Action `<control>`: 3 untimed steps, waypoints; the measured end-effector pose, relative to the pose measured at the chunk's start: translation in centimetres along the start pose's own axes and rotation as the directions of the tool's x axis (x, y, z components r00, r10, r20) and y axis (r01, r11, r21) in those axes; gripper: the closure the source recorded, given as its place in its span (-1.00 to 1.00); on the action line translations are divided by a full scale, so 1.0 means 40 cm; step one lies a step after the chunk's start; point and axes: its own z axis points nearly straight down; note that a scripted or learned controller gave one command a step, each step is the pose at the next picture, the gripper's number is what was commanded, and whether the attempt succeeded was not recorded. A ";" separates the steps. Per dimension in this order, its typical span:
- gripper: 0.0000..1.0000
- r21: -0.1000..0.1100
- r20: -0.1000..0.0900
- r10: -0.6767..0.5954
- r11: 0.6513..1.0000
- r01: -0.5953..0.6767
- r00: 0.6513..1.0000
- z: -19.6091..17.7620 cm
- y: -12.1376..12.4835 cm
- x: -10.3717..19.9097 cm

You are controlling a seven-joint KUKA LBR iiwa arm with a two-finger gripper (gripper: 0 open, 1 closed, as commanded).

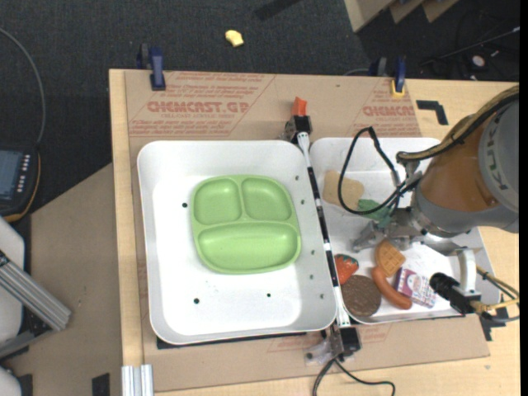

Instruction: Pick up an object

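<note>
Reaching in from the right, the grey arm (pixel 474 180) with its orange band lowers the claw (pixel 381 231) into the right bin (pixel 363 148); how the claw stands cannot be told, since the wrist covers it. Just below the claw lie a tan waffle-like piece (pixel 388 258), an orange sausage (pixel 391 289), a red-and-green strawberry (pixel 346 265), a brown round cookie (pixel 361 295) and a small pink-and-white packet (pixel 412 287). A pale bread slice (pixel 340 188) lies toward the far side, with a green item (pixel 370 206) beside it. The left bin (pixel 165 246) carries a green divided plate (pixel 245 223). Both bins rest on the bench (pixel 124 155).
</note>
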 end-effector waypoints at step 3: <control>-1.00 -0.011 0.006 -0.002 1.000 0.002 1.000 -0.003 0.170 -0.082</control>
